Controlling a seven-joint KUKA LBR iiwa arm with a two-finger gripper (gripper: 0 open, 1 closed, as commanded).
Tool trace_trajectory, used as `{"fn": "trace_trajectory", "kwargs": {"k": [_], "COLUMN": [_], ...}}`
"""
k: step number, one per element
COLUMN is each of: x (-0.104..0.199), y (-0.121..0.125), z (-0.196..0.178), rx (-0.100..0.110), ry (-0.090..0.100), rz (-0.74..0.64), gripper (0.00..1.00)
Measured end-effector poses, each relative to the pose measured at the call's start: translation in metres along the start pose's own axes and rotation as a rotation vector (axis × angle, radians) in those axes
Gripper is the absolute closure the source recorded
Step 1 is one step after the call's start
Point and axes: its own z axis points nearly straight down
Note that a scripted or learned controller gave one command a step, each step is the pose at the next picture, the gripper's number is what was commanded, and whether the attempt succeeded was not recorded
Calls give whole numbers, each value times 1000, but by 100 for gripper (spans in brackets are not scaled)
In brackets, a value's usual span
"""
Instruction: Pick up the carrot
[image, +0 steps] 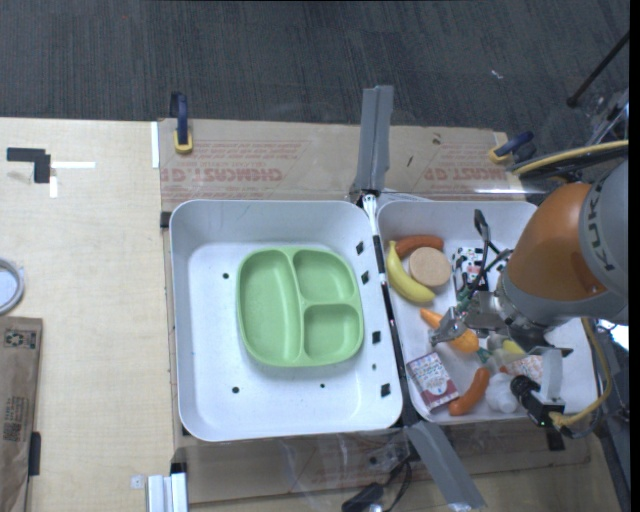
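Orange, the carrot (432, 318) lies in the right bin (400, 215) between the banana (405, 279) and a small red packet (431, 377). The jaws (456, 322) hover just beside it; their opening cannot be told.

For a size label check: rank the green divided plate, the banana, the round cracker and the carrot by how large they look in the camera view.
1. green divided plate, by far the largest.
2. banana.
3. round cracker, shorter than the banana.
4. carrot, smallest as seen, though the gripper covers part of it, so its full length is unsure.
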Motion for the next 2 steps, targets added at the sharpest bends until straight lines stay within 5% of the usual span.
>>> {"fn": "trace_trajectory", "kwargs": {"k": [1, 2], "x": [-1, 53], "y": [0, 51], "z": [-8, -101], "rx": [2, -2], "ry": [0, -2], "rz": [4, -51], "gripper": [100, 100]}}
